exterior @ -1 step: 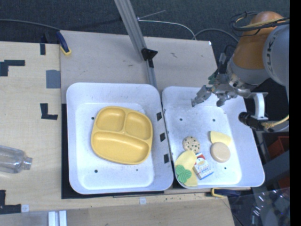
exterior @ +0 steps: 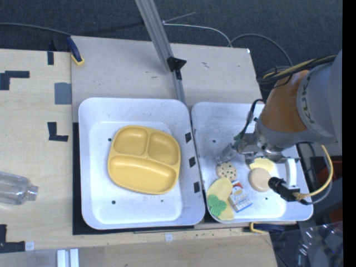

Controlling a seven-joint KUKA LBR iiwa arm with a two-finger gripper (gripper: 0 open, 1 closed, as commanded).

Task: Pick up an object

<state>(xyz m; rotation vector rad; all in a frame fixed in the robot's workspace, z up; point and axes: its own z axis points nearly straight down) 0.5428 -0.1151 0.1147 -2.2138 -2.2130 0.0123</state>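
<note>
Dark carpet frames the pale counter (exterior: pixel 33 149), and I'm looking down on two white bins side by side. My jaws (exterior: pixel 231 150) hang low in the right bin (exterior: pixel 214 121), and whether they are parted or clenched I cannot tell from this angle. Nearest target, I judge, is the speckled cookie (exterior: pixel 226 171), just below the jaws toward the near edge; the round cream disc (exterior: pixel 259 179) sits to its right under the wrist. A small carton (exterior: pixel 240 199) shows red and blue print, unreadable. The yellow divided plate (exterior: pixel 146 159) lies in the left bin (exterior: pixel 92 149), well apart.
</note>
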